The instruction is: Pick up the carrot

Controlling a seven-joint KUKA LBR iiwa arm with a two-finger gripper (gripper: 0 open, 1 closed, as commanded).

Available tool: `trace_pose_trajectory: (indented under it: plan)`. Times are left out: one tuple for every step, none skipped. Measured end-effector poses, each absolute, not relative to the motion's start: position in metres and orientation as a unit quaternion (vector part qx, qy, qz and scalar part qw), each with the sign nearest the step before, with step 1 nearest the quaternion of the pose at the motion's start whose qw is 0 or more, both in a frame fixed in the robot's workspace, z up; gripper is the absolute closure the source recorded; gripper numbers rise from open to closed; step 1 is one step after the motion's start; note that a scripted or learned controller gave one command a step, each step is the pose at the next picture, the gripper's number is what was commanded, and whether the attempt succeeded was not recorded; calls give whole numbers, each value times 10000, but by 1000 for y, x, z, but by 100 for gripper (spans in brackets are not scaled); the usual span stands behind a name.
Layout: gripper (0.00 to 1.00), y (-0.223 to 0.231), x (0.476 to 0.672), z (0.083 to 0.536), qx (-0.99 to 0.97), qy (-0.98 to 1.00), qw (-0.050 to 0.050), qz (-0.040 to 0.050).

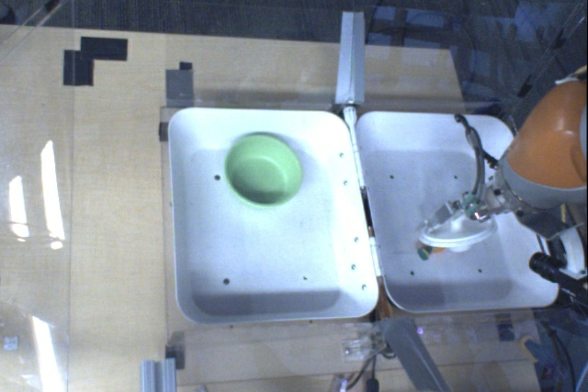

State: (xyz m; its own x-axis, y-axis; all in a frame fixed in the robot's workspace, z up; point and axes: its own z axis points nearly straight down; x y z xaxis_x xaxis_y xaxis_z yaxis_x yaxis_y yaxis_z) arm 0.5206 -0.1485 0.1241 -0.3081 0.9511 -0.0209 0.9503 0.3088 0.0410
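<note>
my arm (551, 151) comes in from the right, grey with its orange band bulging over the far edge of the right bin (404, 280), and my fingers (447, 216) hang low over that bin's floor, a little right of its middle. whether they are released or clenched i cannot tell: from above they blur into a pale, rounded shape (452, 240) just beneath them, and i cannot say whether that shape is part of me or something lying in the bin. a tiny dark-green speck (424, 253) touches its lower left edge, too small to name. where the carrot lies i cannot tell; nothing i can make out between my fingers reads as one. a thin cable (475, 151) curves down along my wrist. in the left bin (197, 289), well apart from me, a light green bowl (264, 168) sits upright toward the far side. the two bins lie side by side on the pale wooden desk (101, 225), their inner rims touching. as for markings, the desk carries a plain black l-shaped patch (92, 56) at its far left corner, a shape and not a letter i can read.
</note>
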Motion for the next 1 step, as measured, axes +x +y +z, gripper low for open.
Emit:
trace_pose_trajectory:
  plan:
    - [0,-103,518,107,6985,7148,282,167]
